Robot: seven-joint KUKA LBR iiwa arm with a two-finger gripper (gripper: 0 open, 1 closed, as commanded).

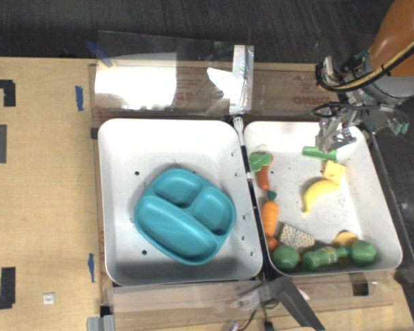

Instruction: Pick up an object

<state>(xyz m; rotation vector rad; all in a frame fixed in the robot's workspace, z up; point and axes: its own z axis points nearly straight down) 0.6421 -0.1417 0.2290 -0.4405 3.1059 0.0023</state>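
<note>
With the gripper [333, 138] positioned at the right bin's [386, 205] one o'clock, jaw state indeterminate, descent should be centred on the green stick [319, 154] directly beneath, the banana [317, 192] being avoided.

Matt teal plastic tray [185, 216], smooth white bins [117, 143], shiny metal gripper [333, 138]

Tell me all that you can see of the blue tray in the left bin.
The blue tray is teal, smooth and plastic-looking, with rounded corners and three hollows: two smaller ones above, one long one below. It lies flat, turned at a slant, near the middle of the left bin. It rests on the bin's floor.
</note>
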